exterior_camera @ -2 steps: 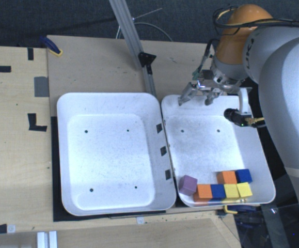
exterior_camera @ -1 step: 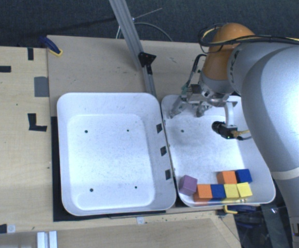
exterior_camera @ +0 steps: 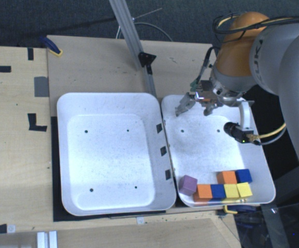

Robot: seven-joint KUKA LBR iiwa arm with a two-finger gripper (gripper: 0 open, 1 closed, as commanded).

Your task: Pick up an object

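Several small blocks lie along the near edge of the right bin [exterior_camera: 206,143]: a purple block [exterior_camera: 189,184], an orange block [exterior_camera: 204,191], a blue block [exterior_camera: 218,190], two yellow blocks [exterior_camera: 237,190], and behind them another orange block [exterior_camera: 226,177] and blue block [exterior_camera: 243,175]. My gripper [exterior_camera: 196,109] hangs over the far end of the right bin, well away from the blocks. Its fingers are spread open and hold nothing.
The left bin [exterior_camera: 108,149] sits beside the right one, their rims touching. A grey metal pole [exterior_camera: 131,30] slants across the bench behind the bins. A black cable fitting [exterior_camera: 239,132] hangs from the arm over the right bin's right side.
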